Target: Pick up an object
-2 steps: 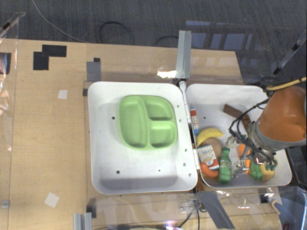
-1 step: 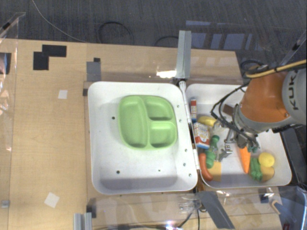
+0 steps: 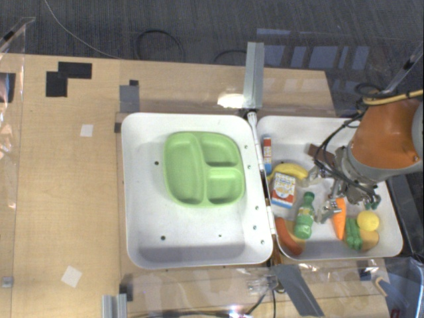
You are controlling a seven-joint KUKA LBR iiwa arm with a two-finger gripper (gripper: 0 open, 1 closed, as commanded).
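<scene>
The right bin [image 3: 391, 247] holds several small objects. A green bottle [image 3: 304, 221] lies near the front, with a white and red carton [image 3: 283, 188] and a yellow banana [image 3: 291, 171] behind it. An orange carrot [image 3: 338, 225], a yellow lemon [image 3: 368, 221] and a green vegetable [image 3: 353, 236] sit at the front right. My gripper [image 3: 333, 204] reaches down into this bin from the right, low between the bottle and the carrot. The wrist and cables hide its tips.
The left bin [image 3: 142, 244] holds a green divided plate [image 3: 202, 167]. A red-capped tube [image 3: 267, 148] lies along the right bin's left wall, and a red-brown item [image 3: 289, 236] sits at its front left. A metal post [image 3: 254, 71] stands behind the bins.
</scene>
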